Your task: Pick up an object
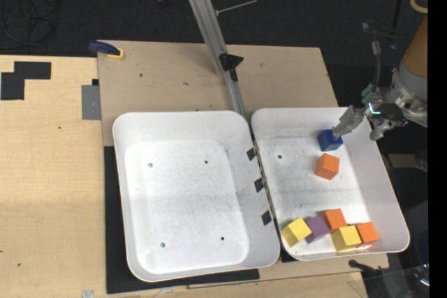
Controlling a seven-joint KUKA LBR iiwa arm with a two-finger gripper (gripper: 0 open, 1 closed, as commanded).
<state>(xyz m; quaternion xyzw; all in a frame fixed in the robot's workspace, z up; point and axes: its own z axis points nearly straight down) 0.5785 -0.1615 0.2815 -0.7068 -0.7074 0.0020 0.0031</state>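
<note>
Dark floor and loose cables surround a pale wooden counter (174, 77) that carries two shallow white plastic bins side by side, joined by small black clips along their shared edge. A slim ribbed aluminium rail (206, 17) slants up from the seam between them toward the counter's far edge, and a small blue-and-yellow clamp (106, 49) sits at the counter's far left corner.

Nothing but speckled white floor shows in the left white bin (140, 143). In the right white bin (293, 129), a small blue foam cube (329, 142) lies near the far right corner, with an orange foam cube (327, 166) just beside it toward the near edge. Along the bin's near edge a cluster of blocks lies close together: a yellow block (296, 230), a purple block (317, 226), an orange block (335, 218), a second yellow block (346, 239) and a second orange block (367, 232) toward the near right corner.

Reaching over the right rim, the grey two-finger gripper (347, 125) hangs at the blue foam cube, its fingers slanting down toward the cube's top right. They seem to touch or nearly touch it, but at this size I cannot tell whether they are spread, closed, or around the cube.
</note>
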